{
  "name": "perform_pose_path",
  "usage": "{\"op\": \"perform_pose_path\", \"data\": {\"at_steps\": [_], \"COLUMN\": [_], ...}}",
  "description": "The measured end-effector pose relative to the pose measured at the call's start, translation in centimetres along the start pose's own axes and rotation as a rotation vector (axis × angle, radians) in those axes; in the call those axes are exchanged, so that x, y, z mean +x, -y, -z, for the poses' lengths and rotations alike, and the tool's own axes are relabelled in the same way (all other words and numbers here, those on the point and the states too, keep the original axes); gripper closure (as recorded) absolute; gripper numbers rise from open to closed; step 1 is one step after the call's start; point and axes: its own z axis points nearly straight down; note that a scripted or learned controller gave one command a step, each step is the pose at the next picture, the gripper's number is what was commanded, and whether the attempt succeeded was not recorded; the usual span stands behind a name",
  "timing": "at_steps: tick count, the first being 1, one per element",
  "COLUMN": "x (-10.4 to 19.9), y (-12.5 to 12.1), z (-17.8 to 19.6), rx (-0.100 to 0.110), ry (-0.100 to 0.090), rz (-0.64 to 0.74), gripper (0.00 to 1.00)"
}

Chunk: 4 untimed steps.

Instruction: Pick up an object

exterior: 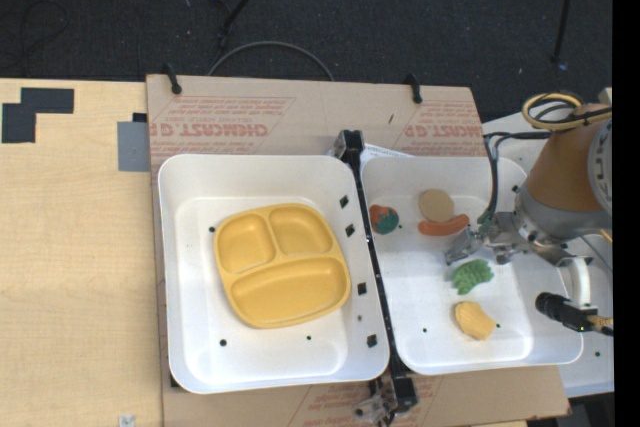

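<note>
The hand is lowered just above the green broccoli toy in the right bin — its grip state cannot be told; nothing is seen lifted yet.

2 white bins; 1 yellow divided tray; 5 small items: broccoli, sausage, tan disc, yellow piece, red-green piece.

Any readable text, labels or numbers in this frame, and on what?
"CHEMCRZT" or near it, red print, upside down, on the cardboard sheet behind the left bin; letters uncertain.
A matching red print on the cardboard behind the right bin: too blurred to read.
Red print on the cardboard's front edge, below the bins: too small to read.
</note>
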Motion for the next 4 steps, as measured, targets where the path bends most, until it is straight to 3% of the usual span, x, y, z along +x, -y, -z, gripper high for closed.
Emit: {"op": "perform_pose_path", "data": {"at_steps": [1,2,4], "x": [0.2,0.1,-0.2], "y": [0.3,-0.8,0.1], "z": [0.7,5.7,14.5], "rx": [0.010,0.008,0.007], "ry": [-0.006,-0.005,-0.005], "rz": [-0.002,0.002,0.003], "gripper": [1.00,1.00,1.00]}}
